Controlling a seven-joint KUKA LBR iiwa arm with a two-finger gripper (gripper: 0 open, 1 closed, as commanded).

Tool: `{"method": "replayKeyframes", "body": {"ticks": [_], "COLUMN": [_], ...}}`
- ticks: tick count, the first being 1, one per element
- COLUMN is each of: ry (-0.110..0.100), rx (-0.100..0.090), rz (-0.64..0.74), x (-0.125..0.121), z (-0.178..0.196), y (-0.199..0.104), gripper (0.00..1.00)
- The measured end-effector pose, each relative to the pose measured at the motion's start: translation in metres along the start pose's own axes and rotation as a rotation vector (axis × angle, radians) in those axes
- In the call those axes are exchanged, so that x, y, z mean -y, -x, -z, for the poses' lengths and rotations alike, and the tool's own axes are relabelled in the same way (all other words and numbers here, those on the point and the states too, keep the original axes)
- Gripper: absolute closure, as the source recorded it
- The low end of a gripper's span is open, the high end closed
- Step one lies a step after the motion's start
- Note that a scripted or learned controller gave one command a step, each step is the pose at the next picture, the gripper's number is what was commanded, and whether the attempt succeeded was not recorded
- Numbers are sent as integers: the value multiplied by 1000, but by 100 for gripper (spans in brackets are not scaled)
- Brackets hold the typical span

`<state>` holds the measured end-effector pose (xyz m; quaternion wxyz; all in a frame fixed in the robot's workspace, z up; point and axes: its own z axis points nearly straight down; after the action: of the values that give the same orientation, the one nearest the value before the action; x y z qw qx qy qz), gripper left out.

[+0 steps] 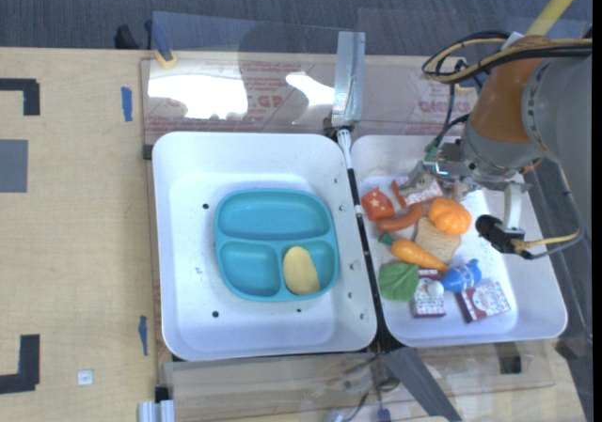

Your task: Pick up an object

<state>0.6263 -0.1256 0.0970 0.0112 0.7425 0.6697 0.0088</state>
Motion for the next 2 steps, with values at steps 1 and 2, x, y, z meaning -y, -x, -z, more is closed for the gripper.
{"method": "replayKeyframes", "body": {"ticks": [1,2], "ry": [-3,4], "rx": [-3,3], "rz": [218,216], "x": [56,54], "z": [0,12], "y": [-18,-16], "gripper": [0,100]}}
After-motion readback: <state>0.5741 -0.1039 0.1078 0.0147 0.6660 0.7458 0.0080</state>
